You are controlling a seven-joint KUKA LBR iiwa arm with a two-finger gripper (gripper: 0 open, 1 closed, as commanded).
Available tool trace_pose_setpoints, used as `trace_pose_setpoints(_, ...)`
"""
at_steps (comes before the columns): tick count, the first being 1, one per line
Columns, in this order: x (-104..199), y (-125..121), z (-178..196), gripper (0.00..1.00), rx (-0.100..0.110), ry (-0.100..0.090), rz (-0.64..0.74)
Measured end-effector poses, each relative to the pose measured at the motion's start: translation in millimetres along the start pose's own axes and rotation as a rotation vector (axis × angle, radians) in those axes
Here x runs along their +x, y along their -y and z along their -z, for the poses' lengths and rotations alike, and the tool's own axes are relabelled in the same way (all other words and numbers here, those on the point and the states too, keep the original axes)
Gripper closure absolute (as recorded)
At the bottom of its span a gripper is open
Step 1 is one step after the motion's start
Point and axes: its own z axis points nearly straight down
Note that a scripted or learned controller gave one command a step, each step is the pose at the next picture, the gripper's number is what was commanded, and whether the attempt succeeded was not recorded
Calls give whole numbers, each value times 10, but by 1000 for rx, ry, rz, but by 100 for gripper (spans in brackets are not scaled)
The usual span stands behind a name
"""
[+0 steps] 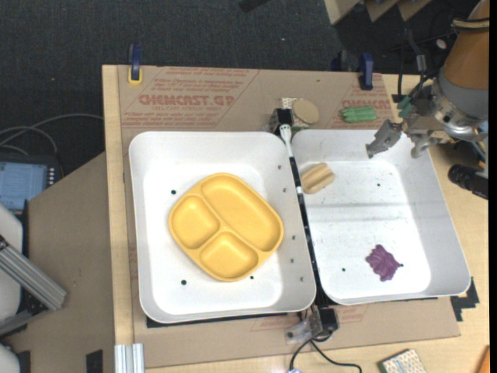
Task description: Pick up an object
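The gripper (397, 138) hangs over the far right corner of the right bin (435, 231), its two fingers spread wide with nothing between them — one dark fingertip (382, 142) points down toward the bin's far wall, the other sits just right of it. The arm (466, 68) comes in from the right, so this is the corner it reaches first.

Two things lie in that bin and either would serve the task. A tan block (317, 178) rests at the far left, touching or nearly touching the wall shared with the left bin (147, 231). A purple lump (383, 262) sits near the front, right of centre, well apart from the block and from any wall.

The left bin carries a yellow tray (225, 225) with three compartments, lying flat and slightly turned; broad and low, it looks a poor fit for two fingers.

No pick has begun, by my reading. The lump seems the easier target — open floor on all sides — while the block's place by the wall may crowd one finger. A green piece (359, 115) lies on the board beyond the bins.
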Motion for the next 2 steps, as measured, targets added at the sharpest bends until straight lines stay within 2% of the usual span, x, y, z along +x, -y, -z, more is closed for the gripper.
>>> trace_pose_setpoints(1, 342, -299, -1496, 0, 12, -4, 4)
trace_pose_setpoints(2, -722, -578, -1527, 0, 6, -16, -5)
